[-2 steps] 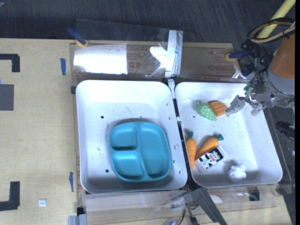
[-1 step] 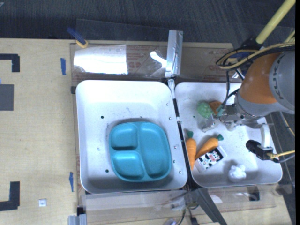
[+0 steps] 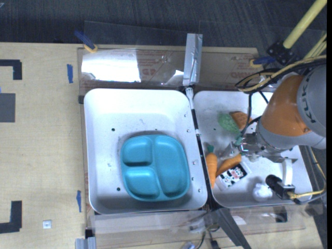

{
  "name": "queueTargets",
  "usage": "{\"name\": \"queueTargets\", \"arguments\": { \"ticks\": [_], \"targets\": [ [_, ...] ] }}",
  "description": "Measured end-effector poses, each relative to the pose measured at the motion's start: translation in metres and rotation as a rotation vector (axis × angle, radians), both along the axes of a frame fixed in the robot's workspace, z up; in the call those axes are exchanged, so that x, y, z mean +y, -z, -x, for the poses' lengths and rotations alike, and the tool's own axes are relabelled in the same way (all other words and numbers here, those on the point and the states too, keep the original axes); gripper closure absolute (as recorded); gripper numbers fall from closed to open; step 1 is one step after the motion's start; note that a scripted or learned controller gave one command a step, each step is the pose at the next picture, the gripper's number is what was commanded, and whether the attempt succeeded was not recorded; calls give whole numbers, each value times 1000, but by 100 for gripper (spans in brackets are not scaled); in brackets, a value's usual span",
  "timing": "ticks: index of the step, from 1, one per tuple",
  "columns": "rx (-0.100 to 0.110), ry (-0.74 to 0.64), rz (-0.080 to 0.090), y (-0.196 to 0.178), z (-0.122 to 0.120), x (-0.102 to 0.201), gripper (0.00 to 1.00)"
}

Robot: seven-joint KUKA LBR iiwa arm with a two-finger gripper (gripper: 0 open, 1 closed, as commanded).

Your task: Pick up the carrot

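You see the gripper (image 3: 239, 148) low in the right bin (image 3: 295, 188) beside the carrot (image 3: 211, 166), presumably lining up a grasp, though its grip state can't be told.

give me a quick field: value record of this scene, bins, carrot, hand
left bin: holds a blue divided plate
right bin: holds toy food and small items
carrot: against the right bin's left wall, green top pointing up the view
other orange piece: just right of the carrot
hand: low over the right bin, near the carrot
carrot held: no
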State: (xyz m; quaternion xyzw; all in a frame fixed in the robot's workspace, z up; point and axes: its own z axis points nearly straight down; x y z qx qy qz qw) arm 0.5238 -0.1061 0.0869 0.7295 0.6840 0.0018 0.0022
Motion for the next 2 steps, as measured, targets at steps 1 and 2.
{"name": "queueTargets", "arguments": {
  "ticks": [1, 2],
  "targets": [
    [3, 2, 0, -7, 0, 0, 100],
    [10, -432, -1, -101, 9, 17, 100]
  ]
}}
